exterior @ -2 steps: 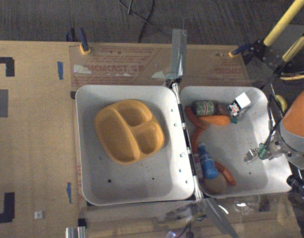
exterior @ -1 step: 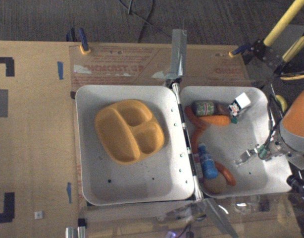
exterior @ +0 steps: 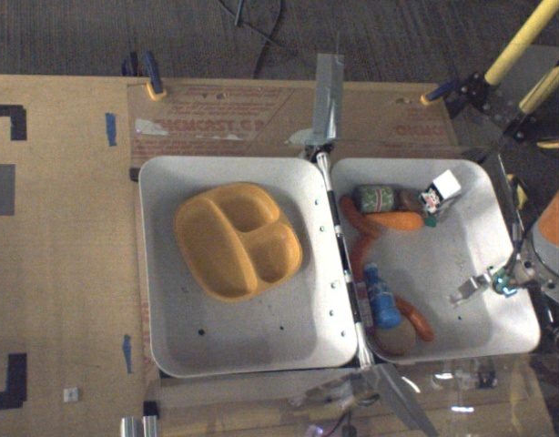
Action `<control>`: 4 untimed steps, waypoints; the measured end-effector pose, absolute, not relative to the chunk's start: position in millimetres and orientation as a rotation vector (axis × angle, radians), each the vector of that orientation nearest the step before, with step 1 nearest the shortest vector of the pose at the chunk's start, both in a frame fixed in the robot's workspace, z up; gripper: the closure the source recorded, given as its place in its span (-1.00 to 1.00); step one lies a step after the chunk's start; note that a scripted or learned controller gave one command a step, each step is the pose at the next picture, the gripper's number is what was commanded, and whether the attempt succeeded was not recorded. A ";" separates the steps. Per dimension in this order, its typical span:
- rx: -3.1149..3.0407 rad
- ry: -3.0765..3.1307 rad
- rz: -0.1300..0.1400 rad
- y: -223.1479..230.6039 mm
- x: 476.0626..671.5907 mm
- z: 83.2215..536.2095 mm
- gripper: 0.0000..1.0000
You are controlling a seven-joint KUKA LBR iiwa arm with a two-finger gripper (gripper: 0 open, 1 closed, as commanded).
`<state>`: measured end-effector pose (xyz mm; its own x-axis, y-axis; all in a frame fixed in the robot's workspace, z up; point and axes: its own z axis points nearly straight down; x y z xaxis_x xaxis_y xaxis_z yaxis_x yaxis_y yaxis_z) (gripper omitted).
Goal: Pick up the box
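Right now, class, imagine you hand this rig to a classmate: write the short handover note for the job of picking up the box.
Claw: low over the right edge of the right-hand white bin, nothing visibly between its fingers; I cannot tell open from shut.
Small white box with a printed side: tilted in the right bin's far corner, beside the orange carrot-shaped toy and the dark green can, apart from the claw.
Yellow divided plastic plate: in the left-hand white bin.
Done: no grasp yet.
Left: reach the box, close on it, lift.
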<state>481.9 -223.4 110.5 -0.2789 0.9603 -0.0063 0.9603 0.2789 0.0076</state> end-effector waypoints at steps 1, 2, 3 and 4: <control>1.871 2.476 0.025 -222.5 493.1 104.1 -1.00; 1.839 2.542 0.001 -222.9 520.6 134.2 -1.00; 1.896 2.458 0.029 -219.3 494.2 102.6 -1.00; 2.227 2.194 0.026 -216.5 489.1 109.8 -1.00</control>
<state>489.1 -216.5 109.8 0.0150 0.9999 0.0014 0.9996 -0.0151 0.0223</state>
